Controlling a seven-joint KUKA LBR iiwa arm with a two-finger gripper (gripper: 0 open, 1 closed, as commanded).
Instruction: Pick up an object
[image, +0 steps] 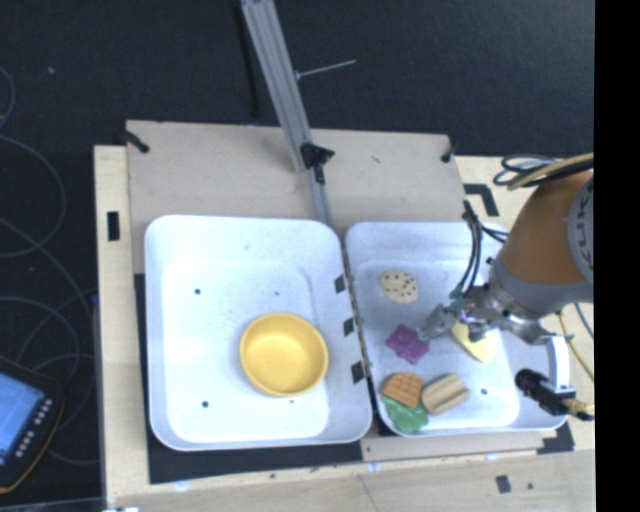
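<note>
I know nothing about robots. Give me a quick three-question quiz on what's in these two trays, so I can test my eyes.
1. True or false: the yellow bowl sits in the right bin.
2. Which item lies nearest the gripper? A. cookie B. pale yellow piece C. waffle
3. Fill in: the purple toy lies in the ___ bin, below the cookie in the view.

Key
1. False; it sits in the left bin.
2. B.
3. right.
</note>
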